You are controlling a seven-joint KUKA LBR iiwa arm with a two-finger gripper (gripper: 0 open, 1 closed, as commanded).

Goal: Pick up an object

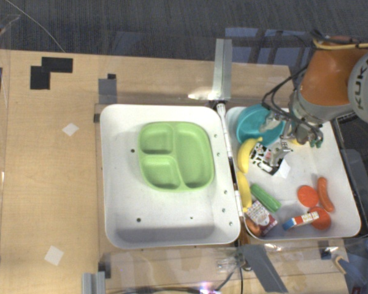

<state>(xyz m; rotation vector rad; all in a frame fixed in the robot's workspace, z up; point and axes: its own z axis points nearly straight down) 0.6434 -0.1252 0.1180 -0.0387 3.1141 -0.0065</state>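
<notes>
A: Is the gripper (281, 141) holding anything?
B: I cannot tell; its tip blurs into a black-and-white packet (267, 158) in the right bin (343, 182).
A: What crowds it?
B: A teal bowl (253, 124) just behind, partly covered by the wrist, and a banana (244, 164) alongside. The green tray (175, 155) sits in the left bin (119, 182).

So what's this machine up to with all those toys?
The grey-and-orange arm has reached into the right bin, its gripper low over the clutter near a teal bowl and a banana. The left bin holds a green divided plate. It's after one object.
</notes>
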